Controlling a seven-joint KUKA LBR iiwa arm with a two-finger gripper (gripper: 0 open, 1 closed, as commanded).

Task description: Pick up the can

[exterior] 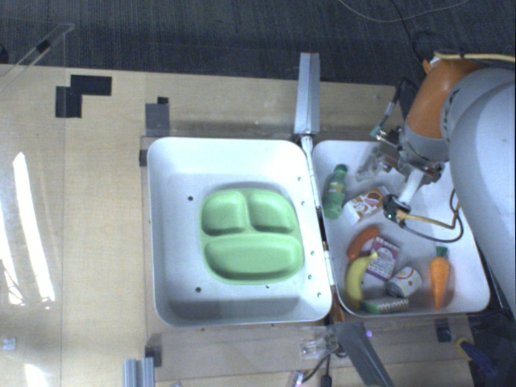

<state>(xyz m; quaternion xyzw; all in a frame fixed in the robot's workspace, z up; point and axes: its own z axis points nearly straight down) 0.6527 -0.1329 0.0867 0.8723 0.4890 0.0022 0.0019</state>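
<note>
Gripper (393, 185) over right bin (476, 297) — finger state cannot be told, can (403, 281) well apart, near the front wall.

arm (484, 135): cut off at right edge | jaws: state unclear | can: too small to identify

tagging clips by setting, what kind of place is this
Probably a robotics lab bench: a robot arm reaches over two white bins, one holding a green tray, the other toy food; cables trail behind.
</note>
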